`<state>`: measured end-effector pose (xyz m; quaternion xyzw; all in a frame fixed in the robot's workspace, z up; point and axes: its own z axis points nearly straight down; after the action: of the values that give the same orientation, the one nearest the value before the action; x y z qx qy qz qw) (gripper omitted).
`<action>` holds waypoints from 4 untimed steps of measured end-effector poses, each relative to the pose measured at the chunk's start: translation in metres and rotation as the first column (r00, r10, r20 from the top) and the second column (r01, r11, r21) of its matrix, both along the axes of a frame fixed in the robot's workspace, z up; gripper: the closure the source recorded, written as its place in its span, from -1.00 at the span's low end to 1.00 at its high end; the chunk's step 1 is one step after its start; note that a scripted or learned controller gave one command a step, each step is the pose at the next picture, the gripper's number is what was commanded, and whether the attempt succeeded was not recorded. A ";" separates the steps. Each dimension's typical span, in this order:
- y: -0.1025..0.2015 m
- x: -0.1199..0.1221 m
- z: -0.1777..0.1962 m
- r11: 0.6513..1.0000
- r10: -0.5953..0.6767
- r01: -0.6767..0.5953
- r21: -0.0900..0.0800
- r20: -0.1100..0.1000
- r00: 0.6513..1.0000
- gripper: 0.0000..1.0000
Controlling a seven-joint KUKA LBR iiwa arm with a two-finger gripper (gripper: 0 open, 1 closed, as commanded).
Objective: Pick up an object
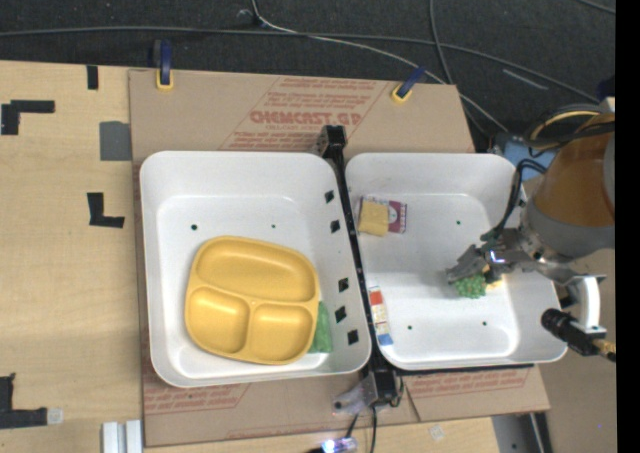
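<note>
A small green broccoli-like object [470, 287] lies in the right bin [440, 341], near its right side. My gripper [474, 267] hangs right over it, touching or almost touching its top; the grey arm with the orange band [578, 186] reaches in from the right. A yellow block on a purple-and-white packet [380, 216] rests at the bin's far left. A small red-and-white item [377, 307] lies along the bin's left wall.
The left bin [165, 181] holds a yellow divided plate [252, 298] with a green item [321, 329] tucked at its right edge. A black divider with clips [345, 241] runs between the bins. Cables [470, 1] trail behind the bench.
</note>
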<state>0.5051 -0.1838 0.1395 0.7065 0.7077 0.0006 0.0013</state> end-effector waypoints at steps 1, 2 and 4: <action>-0.004 0.006 0.062 1.000 0.000 0.000 -0.001 0.003 1.000 1.00; -0.003 0.003 0.104 1.000 0.000 0.000 0.000 0.000 1.000 1.00; 0.114 0.041 0.090 1.000 0.006 -0.006 0.003 -0.004 1.000 1.00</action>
<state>0.5463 -0.0695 0.2296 0.7043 0.7099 0.0002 -0.0010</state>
